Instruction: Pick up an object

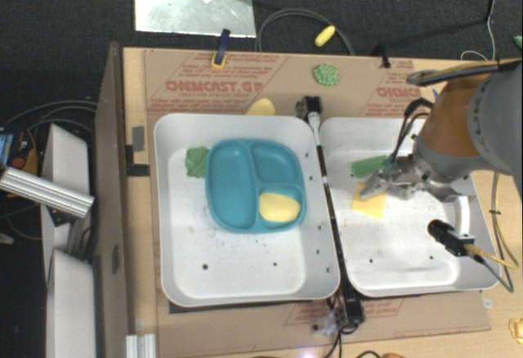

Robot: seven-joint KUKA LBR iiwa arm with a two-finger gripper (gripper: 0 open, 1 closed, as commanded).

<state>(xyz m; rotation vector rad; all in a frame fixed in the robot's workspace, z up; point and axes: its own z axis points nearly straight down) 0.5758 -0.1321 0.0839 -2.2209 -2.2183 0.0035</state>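
Although 2 white bins sit side by side on the bench, the camera view places the action in the right bin [409, 270], where the grey arm with its orange band reaches in from the right and lowers its gripper [377, 185] to the upper left part of the floor. Just below the gripper tip lies a flat yellow piece [369, 205], seemingly touching it, and a green piece [372, 163] rests just above and to the left, near the divider between the bins. Whether the gripper is released or clenched cannot be told at this size and angle, and nothing is clearly seen between its tips, so no grasp should be claimed. The yellow piece looks thin, light and probably soft like foam or toy food, so it should lift easily but may slide on the smooth floor; pinching across its 2 nearer edges seems the safest hold. The left bin [184, 266] holds a teal divided plate [237, 185] with a yellow oval object [279, 207] in its lower right compartment and a green scrap [197, 161] at its left rim.
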